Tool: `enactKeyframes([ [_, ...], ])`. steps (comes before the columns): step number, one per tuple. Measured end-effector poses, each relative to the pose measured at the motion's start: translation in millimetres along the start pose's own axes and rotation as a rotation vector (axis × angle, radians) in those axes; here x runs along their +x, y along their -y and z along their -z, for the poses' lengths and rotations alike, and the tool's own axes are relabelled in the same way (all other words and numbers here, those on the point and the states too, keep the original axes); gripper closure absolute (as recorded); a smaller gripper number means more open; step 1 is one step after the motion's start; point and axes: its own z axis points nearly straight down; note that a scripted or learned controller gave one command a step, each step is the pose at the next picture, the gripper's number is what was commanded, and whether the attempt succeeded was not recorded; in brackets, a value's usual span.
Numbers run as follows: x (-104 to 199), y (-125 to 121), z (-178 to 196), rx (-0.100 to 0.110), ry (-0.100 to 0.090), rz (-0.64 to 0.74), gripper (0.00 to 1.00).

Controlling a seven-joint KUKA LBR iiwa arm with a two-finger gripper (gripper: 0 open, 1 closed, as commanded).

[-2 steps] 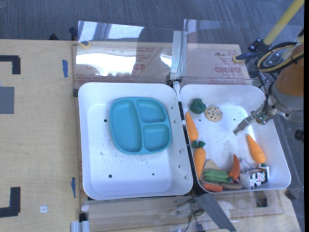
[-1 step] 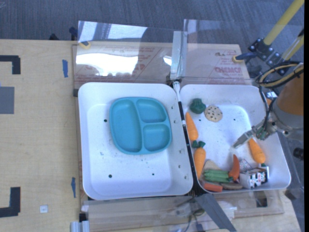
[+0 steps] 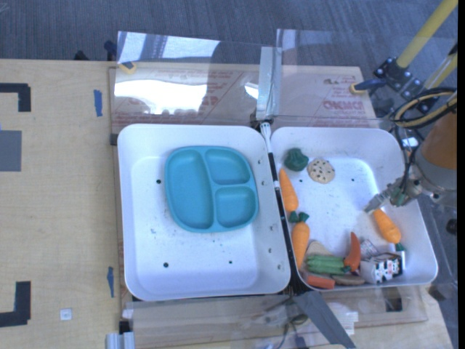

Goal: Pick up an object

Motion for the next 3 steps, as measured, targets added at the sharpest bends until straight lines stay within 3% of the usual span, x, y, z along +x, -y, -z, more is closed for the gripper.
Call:
enactKeyframes([
  [1, 42, 39, -11, 0.006, 0.0, -0.224, 1.0],
  [2, 90, -29, -12, 0.004, 0.002, -0.408, 1.0],
  [3, 121, -97, 103, 0.005, -0.002, -0.477, 1.0],
])
